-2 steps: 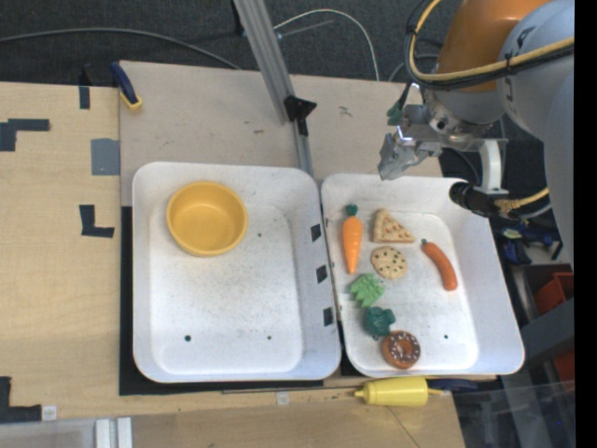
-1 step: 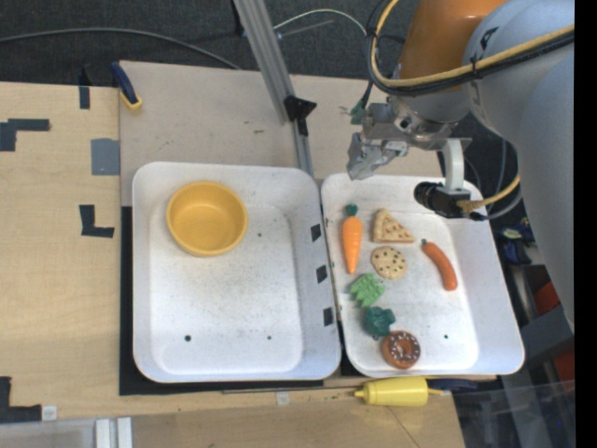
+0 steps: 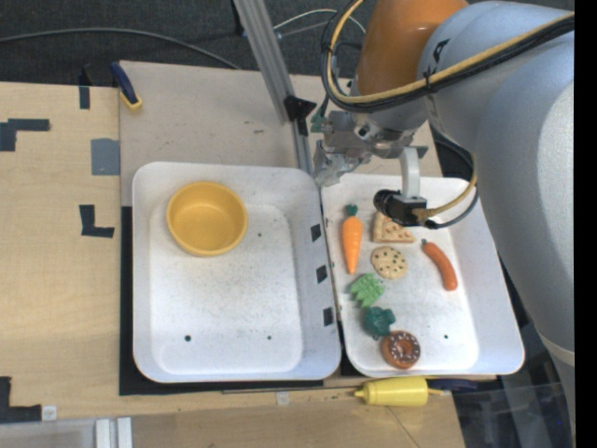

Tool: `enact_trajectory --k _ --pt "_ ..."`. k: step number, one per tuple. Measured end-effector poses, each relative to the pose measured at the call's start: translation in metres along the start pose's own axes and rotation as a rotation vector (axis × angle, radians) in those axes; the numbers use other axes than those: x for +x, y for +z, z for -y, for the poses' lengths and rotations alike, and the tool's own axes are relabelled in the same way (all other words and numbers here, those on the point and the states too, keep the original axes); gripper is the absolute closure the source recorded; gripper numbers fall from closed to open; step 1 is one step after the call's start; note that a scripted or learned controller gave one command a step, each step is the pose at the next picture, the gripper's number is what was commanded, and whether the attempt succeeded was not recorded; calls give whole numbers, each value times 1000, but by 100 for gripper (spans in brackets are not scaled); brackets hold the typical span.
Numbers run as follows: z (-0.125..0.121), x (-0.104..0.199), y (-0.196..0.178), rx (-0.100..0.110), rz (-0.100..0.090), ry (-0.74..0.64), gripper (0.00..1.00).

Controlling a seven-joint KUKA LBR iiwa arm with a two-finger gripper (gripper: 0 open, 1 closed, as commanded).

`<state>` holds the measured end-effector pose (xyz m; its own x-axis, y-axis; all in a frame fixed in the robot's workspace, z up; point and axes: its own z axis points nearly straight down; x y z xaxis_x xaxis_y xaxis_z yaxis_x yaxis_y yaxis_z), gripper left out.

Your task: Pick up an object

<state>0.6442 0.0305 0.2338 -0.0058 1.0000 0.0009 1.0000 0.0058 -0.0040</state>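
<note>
The tool (image 3: 338,161) is poised over the top edge of the right bin (image 3: 485,343), where the two bins meet; whether it is released or clenched cannot be told. Just below it the carrot (image 3: 352,239) is laid lengthwise, with a cracker (image 3: 393,231), cookie (image 3: 388,263), sausage (image 3: 440,264), broccoli (image 3: 367,290) and donut (image 3: 400,349) spread apart beyond, presumably for separate grasping. A bowl (image 3: 207,217) is set in the left bin (image 3: 149,343).

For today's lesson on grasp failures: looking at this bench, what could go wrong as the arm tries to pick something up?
1. The carrot, cracker and cookie lie crowded together, so the hand may nudge neighbours.
2. The hand hovers by the bin wall and might strike it on descent.
</note>
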Motion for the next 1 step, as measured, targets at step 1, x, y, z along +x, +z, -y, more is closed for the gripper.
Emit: enact_trajectory --k 1 --pt "6 49 -2 -2 0 -1 100"
